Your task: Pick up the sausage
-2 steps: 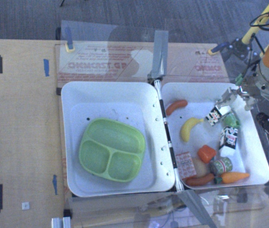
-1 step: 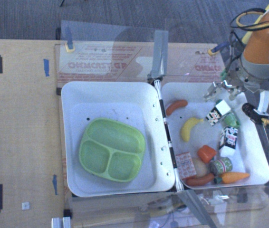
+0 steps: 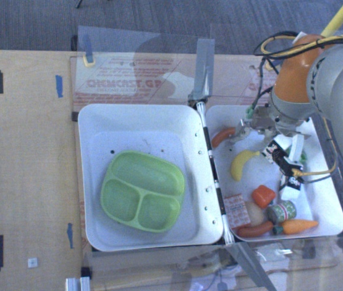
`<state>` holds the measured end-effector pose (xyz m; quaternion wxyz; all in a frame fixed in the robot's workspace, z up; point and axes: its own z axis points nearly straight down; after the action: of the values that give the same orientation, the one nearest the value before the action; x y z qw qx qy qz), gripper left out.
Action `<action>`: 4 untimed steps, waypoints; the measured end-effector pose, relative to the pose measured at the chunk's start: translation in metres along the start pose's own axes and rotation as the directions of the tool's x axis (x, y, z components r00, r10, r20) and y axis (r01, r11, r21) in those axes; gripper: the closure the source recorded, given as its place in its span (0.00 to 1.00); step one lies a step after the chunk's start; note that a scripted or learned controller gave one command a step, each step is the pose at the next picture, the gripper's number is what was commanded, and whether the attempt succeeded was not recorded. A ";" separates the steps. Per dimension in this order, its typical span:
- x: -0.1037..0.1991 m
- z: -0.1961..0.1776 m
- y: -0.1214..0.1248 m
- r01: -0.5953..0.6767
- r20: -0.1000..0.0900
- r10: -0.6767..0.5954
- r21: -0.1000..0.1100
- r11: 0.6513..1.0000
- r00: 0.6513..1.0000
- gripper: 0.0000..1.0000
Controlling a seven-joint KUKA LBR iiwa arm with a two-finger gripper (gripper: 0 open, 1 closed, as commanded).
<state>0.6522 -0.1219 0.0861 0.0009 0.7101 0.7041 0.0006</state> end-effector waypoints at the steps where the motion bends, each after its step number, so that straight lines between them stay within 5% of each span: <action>1: 0.000 0.000 0.000 0.000 0.000 0.000 0.001 1.000 1.000 0.00; 2: 0.000 0.000 0.000 0.000 0.000 0.000 0.001 1.000 1.000 0.00; 3: 0.015 -0.002 0.010 -0.157 0.012 0.157 0.022 0.987 0.988 0.00; 4: 0.023 -0.012 0.012 -0.152 0.001 0.152 0.016 0.988 0.988 1.00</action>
<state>0.6645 -0.0993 0.0984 -0.0049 0.7616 0.6480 -0.0049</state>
